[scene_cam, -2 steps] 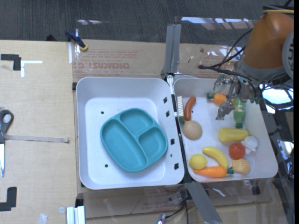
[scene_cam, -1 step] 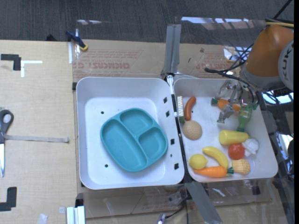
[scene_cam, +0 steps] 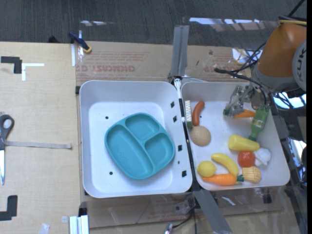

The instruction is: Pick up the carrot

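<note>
**Right bin (scene_cam: 280, 145), near wall to far wall, places given relative to the carrot.**

- The carrot (scene_cam: 220, 180) lies flat along the bin's near wall, with its green stub pointing right.
- A corn cob (scene_cam: 252, 174) lies just beside that stub end.
- A lemon (scene_cam: 206, 168) touches the carrot on its far-left side.
- A banana (scene_cam: 225, 163) curves just beyond the carrot's middle.
- Farther and to the right lie a red tomato (scene_cam: 246, 158) and a white garlic bulb (scene_cam: 263, 156), side by side.
- Beyond these is a yellow pepper (scene_cam: 242, 143).
- A beige potato (scene_cam: 200, 135) sits beyond the carrot's left end, and a red sausage (scene_cam: 196, 112) lies farther still, near the bin's left wall.
- A green bottle (scene_cam: 259, 121) lies tilted, well beyond the carrot and to its right.
- The gripper (scene_cam: 236, 107) is low over the bin's far part, well apart from the carrot.
- A small orange object (scene_cam: 245, 114) lies at the gripper's tip. Its kind cannot be told, nor whether the gripper is open or closed on it.

**Left bin (scene_cam: 87, 130).** It is to the left of the carrot and holds a teal divided plate (scene_cam: 140, 146).
</note>
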You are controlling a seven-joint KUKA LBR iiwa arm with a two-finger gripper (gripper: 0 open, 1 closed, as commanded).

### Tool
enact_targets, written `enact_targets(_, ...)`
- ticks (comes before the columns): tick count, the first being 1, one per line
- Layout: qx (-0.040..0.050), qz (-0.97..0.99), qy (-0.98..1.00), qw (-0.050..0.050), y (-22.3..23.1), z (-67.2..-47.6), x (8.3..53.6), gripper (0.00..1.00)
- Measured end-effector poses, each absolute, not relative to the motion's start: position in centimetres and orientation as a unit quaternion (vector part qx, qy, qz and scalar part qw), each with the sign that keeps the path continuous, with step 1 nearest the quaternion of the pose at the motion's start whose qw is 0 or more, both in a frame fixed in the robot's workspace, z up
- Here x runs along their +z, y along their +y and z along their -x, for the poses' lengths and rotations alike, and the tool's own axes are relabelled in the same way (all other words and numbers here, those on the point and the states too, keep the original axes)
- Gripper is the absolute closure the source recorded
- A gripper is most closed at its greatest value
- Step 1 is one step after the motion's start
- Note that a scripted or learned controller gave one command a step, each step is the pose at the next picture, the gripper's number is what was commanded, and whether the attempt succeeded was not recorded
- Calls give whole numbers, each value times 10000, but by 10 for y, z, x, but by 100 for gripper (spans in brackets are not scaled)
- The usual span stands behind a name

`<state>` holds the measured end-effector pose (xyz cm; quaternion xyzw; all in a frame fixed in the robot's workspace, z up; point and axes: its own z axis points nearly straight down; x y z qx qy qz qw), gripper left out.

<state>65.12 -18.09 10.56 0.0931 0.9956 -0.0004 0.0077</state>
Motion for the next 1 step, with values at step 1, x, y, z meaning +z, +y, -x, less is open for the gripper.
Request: enact_targets(1,-2,-2203,9754,37,-177,-641,134,100)
